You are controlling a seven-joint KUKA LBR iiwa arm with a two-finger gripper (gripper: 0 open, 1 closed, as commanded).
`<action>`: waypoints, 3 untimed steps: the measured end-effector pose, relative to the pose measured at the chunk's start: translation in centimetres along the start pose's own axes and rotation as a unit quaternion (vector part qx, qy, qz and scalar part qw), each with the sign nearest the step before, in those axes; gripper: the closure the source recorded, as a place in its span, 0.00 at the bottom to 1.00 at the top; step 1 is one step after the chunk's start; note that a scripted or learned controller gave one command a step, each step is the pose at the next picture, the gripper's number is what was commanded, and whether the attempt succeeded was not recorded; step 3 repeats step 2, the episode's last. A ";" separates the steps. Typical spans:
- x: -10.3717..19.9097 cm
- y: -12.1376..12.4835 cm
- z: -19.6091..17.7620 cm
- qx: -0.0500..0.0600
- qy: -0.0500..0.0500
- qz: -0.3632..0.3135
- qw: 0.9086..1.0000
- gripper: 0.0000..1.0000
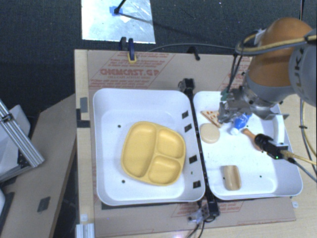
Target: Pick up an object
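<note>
Two shallow white bins are set side by side on the bench. The left bin (106, 148), in the middle of the frame, is occupied by a yellow divided plate (153, 152), which lies flat near its centre. The smaller objects are gathered in the right bin (285, 180), at centre right. The gripper (226, 114) is lowered into the upper left part of that bin, with the grey and orange arm (277, 48) reaching in from the upper right of the frame. Whether the gripper is open or closed cannot be told, and nothing can be seen held in it. An orange triangular piece (210, 116) lies just to the left of the gripper, and a blue object (241, 121) lies just to its right, partly covered by the wrist. A round beige disc (209, 133) rests below the triangular piece, close to the bin's left wall. A tan block (231, 177) lies well apart from these, toward the lower edge of the right bin.
</note>
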State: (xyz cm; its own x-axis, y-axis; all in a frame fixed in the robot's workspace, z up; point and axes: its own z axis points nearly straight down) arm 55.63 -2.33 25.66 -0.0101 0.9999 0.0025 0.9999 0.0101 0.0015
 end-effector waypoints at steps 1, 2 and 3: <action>5.1 -0.8 -0.2 0.000 0.000 0.000 1.000 1.00; 10.9 -1.9 0.3 0.000 0.000 0.000 1.000 1.00; 10.9 -1.9 0.3 0.000 0.000 0.000 1.000 1.00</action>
